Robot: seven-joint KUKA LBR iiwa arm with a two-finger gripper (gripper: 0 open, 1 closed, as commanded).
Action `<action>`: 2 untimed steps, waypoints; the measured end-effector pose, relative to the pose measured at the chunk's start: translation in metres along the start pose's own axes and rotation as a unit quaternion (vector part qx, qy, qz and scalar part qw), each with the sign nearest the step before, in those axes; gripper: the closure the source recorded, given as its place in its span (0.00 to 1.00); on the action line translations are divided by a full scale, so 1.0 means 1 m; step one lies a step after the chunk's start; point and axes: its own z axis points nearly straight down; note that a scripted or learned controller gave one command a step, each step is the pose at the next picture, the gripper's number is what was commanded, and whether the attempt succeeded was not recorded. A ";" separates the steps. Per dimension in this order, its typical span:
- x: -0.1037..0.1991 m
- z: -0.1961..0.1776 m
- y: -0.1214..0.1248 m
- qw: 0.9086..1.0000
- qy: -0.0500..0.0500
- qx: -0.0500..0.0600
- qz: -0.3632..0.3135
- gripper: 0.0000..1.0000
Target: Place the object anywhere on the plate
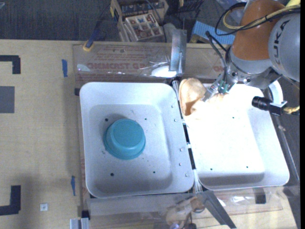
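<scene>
A round teal plate [125,138] lies in the middle of the left white bin [90,104]. A tan, soft-looking object [189,95] rests against the far left corner of the right white bin [248,147], leaning on the wall between the bins. My gripper [215,91] hangs over the far edge of the right bin, its tip right at the object's right side. Glare on the bin floor washes out the contact point, so I cannot say whether the object is held.
A clear plastic sheet and a metal bracket [177,51] lie on the cardboard behind the bins. A black cylindrical part [267,104] juts out by the right bin's far right rim. Cables trail from the arm's orange band [255,27].
</scene>
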 end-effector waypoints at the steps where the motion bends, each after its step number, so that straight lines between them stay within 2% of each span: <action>1: -0.001 -0.040 0.001 1.000 0.000 -0.001 -0.001 1.00; 2: 0.043 -0.049 0.009 0.980 0.002 0.000 -0.199 1.00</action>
